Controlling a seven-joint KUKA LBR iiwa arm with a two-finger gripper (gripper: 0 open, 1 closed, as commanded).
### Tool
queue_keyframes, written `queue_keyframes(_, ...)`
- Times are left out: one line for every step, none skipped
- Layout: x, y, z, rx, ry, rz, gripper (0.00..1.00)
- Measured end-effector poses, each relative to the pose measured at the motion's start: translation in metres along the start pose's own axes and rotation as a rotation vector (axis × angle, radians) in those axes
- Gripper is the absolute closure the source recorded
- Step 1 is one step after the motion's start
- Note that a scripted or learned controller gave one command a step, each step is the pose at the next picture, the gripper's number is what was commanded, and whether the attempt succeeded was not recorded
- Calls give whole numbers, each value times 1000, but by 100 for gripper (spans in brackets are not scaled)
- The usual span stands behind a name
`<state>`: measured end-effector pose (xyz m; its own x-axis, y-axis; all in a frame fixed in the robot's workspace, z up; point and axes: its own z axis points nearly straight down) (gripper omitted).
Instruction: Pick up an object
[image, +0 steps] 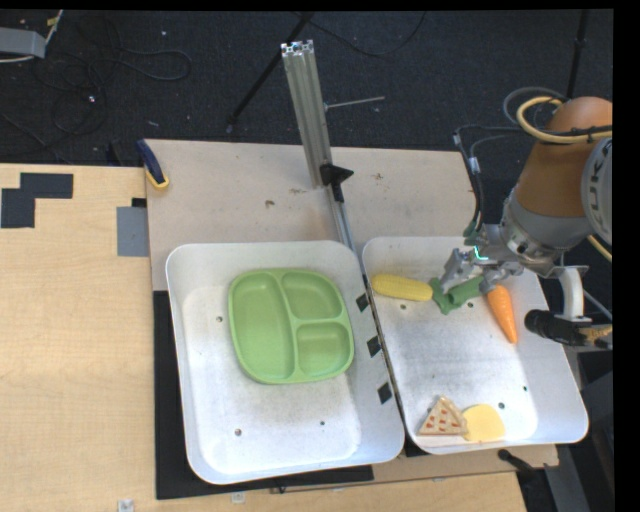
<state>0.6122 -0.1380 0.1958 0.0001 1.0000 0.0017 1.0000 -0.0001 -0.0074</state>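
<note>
My gripper (468, 276) hangs low over the back of the right bin (560, 425), under the grey wrist with its orange band. A small green object (456, 296) lies right at its tip; whether it is gripped cannot be made out. An orange carrot (502, 313) lies just to the right of the gripper. A yellow corn cob (402, 289) lies just to its left.
A pizza slice (442, 418) and a yellow piece (485, 423) sit near the right bin's front edge. The left bin (200, 420) holds a green divided plate (292, 325). A metal post (308, 110) rises behind the bins.
</note>
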Motion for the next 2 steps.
queue_keyframes(0,1,-2,-5,-1,-1,0)
queue_keyframes(-1,0,62,1,-1,1,0)
